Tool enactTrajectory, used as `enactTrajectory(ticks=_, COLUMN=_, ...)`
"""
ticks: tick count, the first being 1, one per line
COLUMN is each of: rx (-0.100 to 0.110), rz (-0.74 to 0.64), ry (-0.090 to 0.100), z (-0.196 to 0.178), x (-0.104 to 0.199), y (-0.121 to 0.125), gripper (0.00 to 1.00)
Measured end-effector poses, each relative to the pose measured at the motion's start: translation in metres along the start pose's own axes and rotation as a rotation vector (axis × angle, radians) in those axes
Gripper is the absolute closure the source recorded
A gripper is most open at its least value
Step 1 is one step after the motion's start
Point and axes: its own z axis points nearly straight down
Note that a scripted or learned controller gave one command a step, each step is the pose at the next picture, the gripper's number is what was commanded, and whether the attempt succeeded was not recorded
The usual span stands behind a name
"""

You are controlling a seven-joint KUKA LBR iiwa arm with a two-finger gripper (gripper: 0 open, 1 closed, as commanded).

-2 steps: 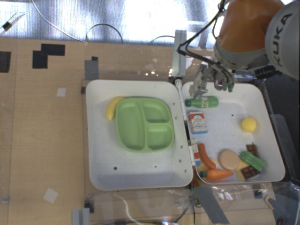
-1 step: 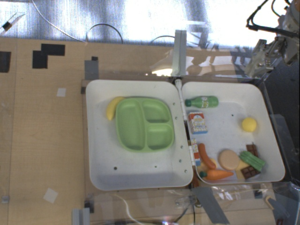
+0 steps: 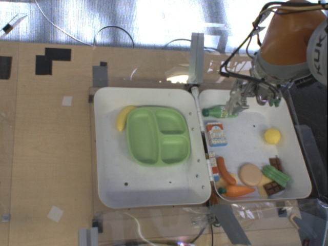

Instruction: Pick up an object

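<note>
The two-finger gripper (image 3: 237,106) hangs over the far left corner of the right white bin (image 3: 287,124), under the grey arm with its orange band (image 3: 289,32); whether it is wide or narrow I cannot tell. Its tip is right at the small green plastic bottle with a white cap (image 3: 218,111), which lies on its side against the divider at the bin's far edge; no lifting is evident, and the bottle seems to rest on the bin floor. Just nearer than the bottle lies a small red and white carton (image 3: 216,134). To the right of the bottle, well apart, sits a round yellow lemon-like ball (image 3: 272,136). At the bin's near edge lie orange toy carrots (image 3: 231,183), a round tan biscuit-like disc (image 3: 250,175), a green ridged vegetable piece (image 3: 277,175) and brown chocolate-like blocks (image 3: 274,187), crowded together. Left of the bottle, across the divider, the left white bin (image 3: 110,183) bears a light green divided plastic plate (image 3: 158,136), with a yellow toy banana (image 3: 122,118) touching its far left rim.
</note>
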Motion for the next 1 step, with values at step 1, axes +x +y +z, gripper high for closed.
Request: enactTrajectory(ticks=1, rx=0.009, rz=-0.37, ry=-0.02, z=-0.0793, x=-0.0122, y=-0.0553, gripper=1.0)
